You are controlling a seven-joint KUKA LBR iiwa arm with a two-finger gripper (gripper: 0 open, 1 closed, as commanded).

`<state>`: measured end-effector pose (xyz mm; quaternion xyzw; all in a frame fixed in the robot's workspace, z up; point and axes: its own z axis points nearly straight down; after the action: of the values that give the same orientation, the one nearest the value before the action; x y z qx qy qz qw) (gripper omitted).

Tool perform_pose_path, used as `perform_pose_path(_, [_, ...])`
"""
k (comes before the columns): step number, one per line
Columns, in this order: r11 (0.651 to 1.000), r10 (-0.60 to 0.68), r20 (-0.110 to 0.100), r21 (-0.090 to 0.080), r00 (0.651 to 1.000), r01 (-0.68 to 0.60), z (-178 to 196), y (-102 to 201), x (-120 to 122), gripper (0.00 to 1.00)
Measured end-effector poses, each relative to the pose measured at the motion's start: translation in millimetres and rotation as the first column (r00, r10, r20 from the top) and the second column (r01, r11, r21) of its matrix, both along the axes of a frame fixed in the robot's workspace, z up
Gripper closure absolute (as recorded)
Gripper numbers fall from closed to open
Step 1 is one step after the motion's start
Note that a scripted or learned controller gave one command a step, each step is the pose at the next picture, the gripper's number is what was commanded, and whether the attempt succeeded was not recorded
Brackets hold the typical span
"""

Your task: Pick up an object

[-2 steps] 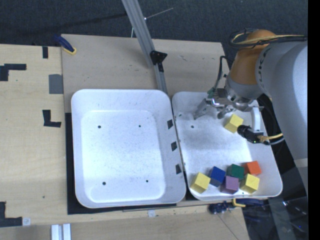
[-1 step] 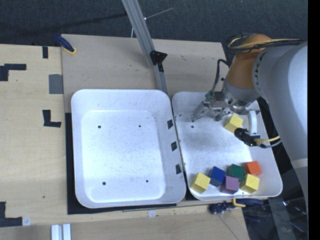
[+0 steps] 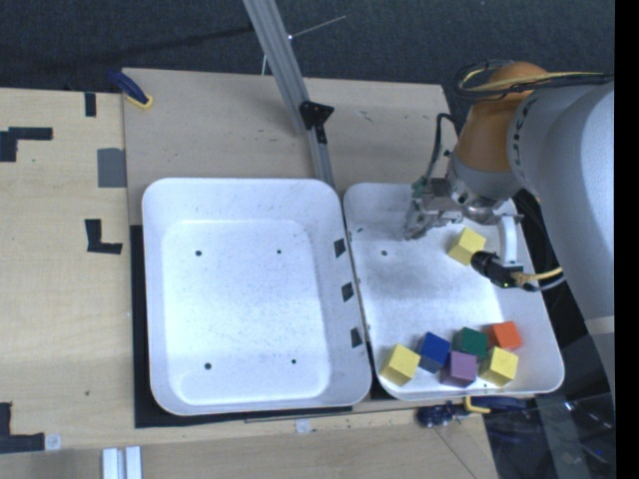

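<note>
- Tool (image 3: 419,220) hangs over the right bin (image 3: 399,287); its grip state cannot be told.
- Yellow cube (image 3: 466,246) lies just beside it, at 4 o'clock.

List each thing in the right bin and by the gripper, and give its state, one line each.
gripper: low over the right bin's far end, nothing seen between its fingers.
lone yellow block: resting apart, beside the gripper.
six-block cluster: resting at the near edge.
right bin: flat on bench.
</note>
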<state>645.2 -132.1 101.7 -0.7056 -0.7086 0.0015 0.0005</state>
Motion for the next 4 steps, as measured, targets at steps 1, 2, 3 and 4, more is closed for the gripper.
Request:
perform_pose_path(1, [1.0,-0.002,0.008,0.001,1.0,0.002,63.2,4.1,2.0,1.0])
perform_pose_path(2, [1.0,-0.002,0.008,0.0,1.0,0.002,117.5,-5.0,6.2,1.0])
perform_pose_path(3, [1.0,-0.002,0.009,0.0,1.0,0.002,179.7,1.4,10.1,1.0])
perform_pose_path(4, [1.0,0.001,0.002,0.002,1.0,-0.001,178.1,47.9,8.9,1.0])
